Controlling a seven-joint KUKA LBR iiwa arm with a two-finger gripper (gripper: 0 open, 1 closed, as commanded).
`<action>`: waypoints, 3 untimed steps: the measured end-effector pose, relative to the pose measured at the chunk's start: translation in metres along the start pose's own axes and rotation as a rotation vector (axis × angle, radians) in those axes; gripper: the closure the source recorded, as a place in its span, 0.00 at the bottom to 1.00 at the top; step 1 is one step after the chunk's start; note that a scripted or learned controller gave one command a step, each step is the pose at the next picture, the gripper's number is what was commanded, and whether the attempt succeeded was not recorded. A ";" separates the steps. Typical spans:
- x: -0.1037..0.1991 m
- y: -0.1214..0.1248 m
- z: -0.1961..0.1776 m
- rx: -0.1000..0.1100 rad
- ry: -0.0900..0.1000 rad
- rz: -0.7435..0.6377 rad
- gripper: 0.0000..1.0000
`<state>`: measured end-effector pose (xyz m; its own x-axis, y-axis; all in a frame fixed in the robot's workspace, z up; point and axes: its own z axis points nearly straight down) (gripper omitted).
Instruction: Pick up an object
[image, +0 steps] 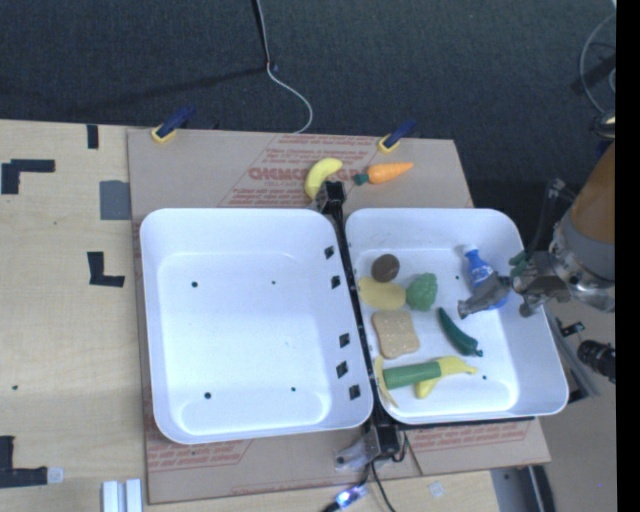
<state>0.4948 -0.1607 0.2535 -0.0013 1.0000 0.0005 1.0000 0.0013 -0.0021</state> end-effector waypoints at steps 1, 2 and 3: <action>0.027 0.063 0.174 -0.007 -0.001 -0.001 0.00; 0.030 0.149 0.168 -0.008 -0.002 -0.004 0.00; 0.067 0.175 0.169 -0.001 -0.002 -0.005 0.00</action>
<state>0.6690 -0.0931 0.0845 -0.0063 1.0000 -0.0013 1.0000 0.0063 -0.0012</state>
